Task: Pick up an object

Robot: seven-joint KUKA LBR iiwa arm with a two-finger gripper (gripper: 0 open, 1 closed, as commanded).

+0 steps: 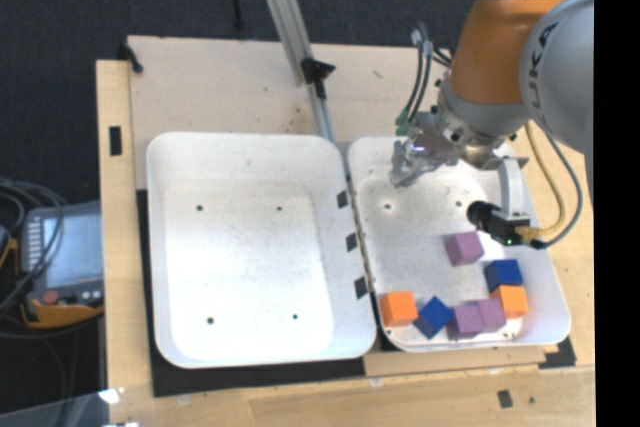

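Grey arm (565, 55), orange band (500, 35)

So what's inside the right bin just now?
The right bin holds blocks near its front: purple, two blue, two orange, and purple. The arm covers its far corner.

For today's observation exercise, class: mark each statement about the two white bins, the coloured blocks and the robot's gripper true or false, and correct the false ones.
1. All the small coloured foam blocks lie in the right shallow white bin. True.
2. The gripper hangs above the left shallow white bin. False: it is over the right bin's far end.
3. An orange block sits beside a blue block. True.
4. A purple block is between the gripper's fingers. False: it lies on the bin floor, apart from the gripper.
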